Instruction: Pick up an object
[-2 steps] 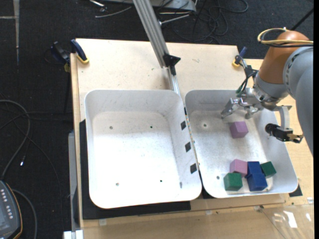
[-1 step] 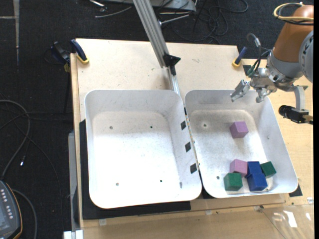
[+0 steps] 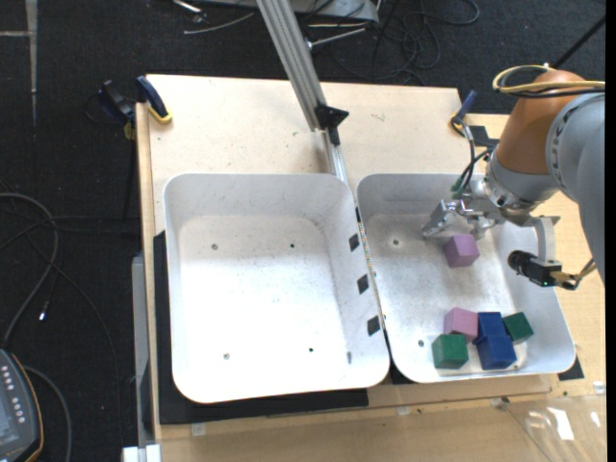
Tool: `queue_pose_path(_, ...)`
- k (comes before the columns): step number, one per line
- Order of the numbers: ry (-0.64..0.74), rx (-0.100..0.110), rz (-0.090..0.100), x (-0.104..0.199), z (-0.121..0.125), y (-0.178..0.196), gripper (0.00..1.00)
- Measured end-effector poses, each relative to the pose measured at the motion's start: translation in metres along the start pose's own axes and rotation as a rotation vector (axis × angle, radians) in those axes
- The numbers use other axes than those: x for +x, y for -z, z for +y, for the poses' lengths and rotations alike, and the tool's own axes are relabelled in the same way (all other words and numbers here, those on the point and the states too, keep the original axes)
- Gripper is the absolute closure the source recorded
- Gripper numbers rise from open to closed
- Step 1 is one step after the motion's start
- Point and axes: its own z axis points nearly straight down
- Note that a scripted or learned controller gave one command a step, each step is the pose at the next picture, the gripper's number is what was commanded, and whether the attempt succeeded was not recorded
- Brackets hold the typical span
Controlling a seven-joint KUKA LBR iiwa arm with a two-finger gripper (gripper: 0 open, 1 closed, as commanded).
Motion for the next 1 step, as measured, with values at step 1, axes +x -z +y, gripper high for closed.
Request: queue_pose_path(1,0.001,-0.007,-0.002,0.0295,-0.0403,0.0051,0.00)
